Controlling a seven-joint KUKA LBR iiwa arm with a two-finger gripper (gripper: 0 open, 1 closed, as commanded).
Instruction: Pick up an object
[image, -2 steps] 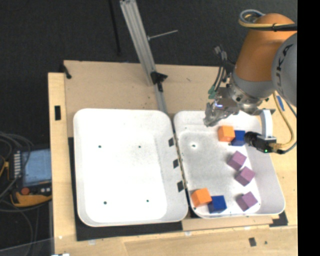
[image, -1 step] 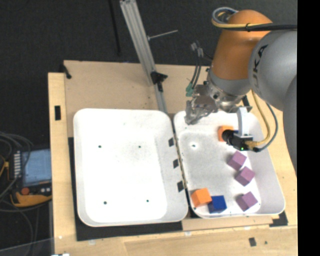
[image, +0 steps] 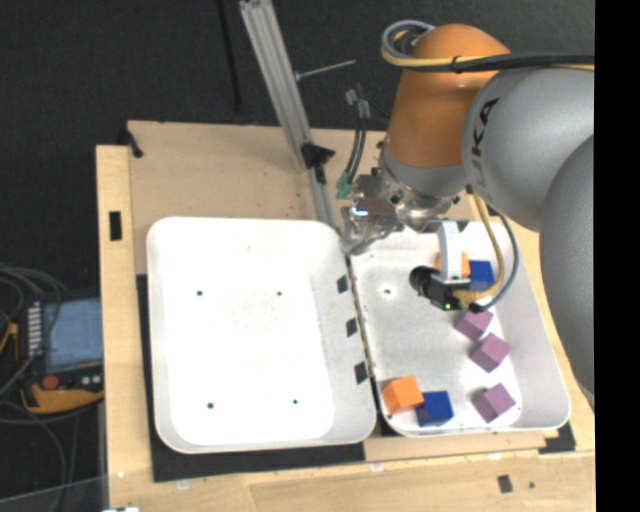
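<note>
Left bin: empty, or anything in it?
Empty: the left bin has a bare white floor; the blocks all lie in the right bin.

A pale wooden bench spans the middle of the frame. Two shallow white bins lie on it, touching: the left bin at centre, the right bin toward the lower right.

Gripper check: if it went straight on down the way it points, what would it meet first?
Probably the right bin, at its bare far corner beside the left bin. Nothing loose seems to lie under the gripper, though depth is hard to judge.
</note>
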